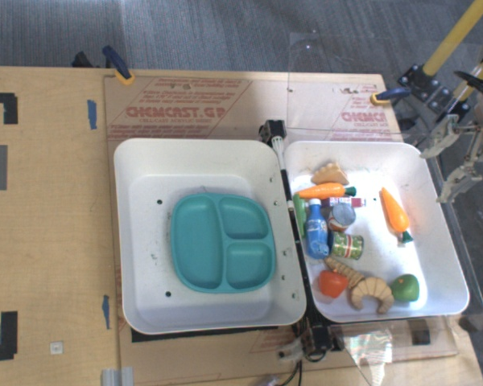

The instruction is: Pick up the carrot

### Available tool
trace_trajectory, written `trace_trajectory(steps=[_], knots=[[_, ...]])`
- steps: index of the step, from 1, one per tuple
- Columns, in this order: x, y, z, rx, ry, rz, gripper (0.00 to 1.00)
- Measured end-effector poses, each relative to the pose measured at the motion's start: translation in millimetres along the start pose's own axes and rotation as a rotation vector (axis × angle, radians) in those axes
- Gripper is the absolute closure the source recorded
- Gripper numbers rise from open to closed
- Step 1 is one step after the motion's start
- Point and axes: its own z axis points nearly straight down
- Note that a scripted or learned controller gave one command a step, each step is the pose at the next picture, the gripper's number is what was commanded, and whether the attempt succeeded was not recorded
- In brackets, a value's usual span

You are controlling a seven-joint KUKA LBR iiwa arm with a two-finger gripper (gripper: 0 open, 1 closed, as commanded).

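The arm's linkage (459,147) is seen at the right edge, just outside the right bin (443,240); whether the jaws are spread or pressed together cannot be told. The desk (48,215) is covered in brown cardboard, with grey carpet beyond. A smooth teal compartment tray (222,242) is held in the left bin (137,215). A tapered orange carrot (395,212) lies apart near the right bin's right wall; another (322,190) lies among the clutter.

Small cans (344,230) behind the blue bottle (315,230) — labels too small to read
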Motion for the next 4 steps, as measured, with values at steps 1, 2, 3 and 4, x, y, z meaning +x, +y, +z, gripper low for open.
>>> trace_trajectory(steps=[1, 2, 3, 4], knots=[[10, -4, 179, 0.002, -0.007, 0.138, 0.00], [9, -2, 170, 0.003, -0.010, 0.135, 1.00], [65, -4, 188, 0.001, -0.008, 0.135, 1.00], [66, -4, 189, 0.002, -0.005, 0.134, 0.00]])
